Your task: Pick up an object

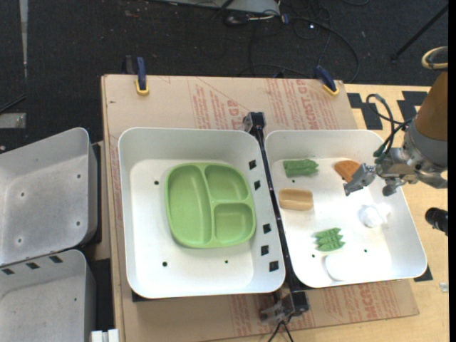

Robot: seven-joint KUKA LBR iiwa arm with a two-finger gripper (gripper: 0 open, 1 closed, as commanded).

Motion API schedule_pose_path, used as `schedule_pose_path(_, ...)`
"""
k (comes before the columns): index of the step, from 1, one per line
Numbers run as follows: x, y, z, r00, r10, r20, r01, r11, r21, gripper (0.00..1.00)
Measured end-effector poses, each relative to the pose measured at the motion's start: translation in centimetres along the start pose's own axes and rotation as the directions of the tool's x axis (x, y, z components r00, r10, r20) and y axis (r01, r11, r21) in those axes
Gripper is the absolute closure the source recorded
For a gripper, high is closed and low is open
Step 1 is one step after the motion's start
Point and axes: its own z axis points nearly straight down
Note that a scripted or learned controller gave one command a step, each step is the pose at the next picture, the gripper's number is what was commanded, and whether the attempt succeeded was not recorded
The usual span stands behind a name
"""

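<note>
Cardboard covers the table (214,105), printed in red and clipped at its far edge. Two shallow white bins sit on it side by side. The left bin (142,262) holds a glossy green plate (210,205) with three compartments. The right bin (406,255) holds, well apart, a tan bread-like block (296,200), two knobbly green pieces (300,167) (328,240), an orange-brown wedge (346,168), a white disc (336,268) and a small white lump (372,216). The grey arm's tool (370,180) hangs over that bin's far right, fingers spread, gripping nothing, just beside the wedge.
</note>
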Motion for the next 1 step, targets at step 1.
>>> schedule_pose_path(1,0.04,0.28,-0.64,1.000,-0.003,0.002,0.003,1.000,-0.012,0.00)
